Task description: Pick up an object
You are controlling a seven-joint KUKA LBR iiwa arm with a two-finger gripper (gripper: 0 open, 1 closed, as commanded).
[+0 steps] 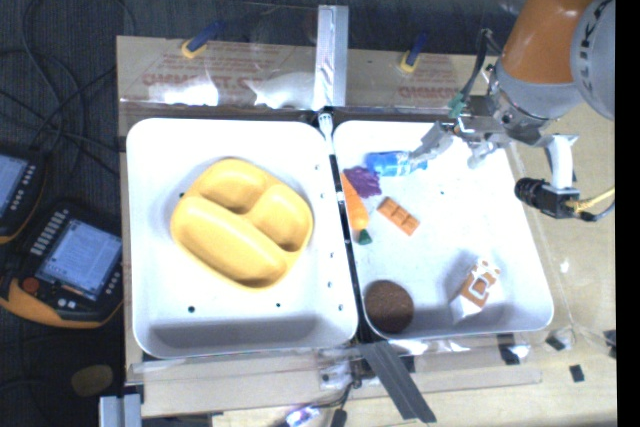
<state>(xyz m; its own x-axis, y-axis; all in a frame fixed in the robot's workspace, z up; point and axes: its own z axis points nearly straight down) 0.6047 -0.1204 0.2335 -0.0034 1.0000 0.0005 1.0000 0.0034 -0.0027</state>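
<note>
Pincer over right bin, upper part; fingers spread, nothing between them. Blue object just beside left fingertip, contact unclear. Task judged early: no grasp yet; closing and lifting left.

Count, right bin: 1 blue object, 1 purple piece, 1 carrot-like piece, 1 orange block, 1 brown ball, 1 orange-white box, all below or left-below pincer. Left bin, far left: 1 yellow lump. 2 bins on worktop.
</note>
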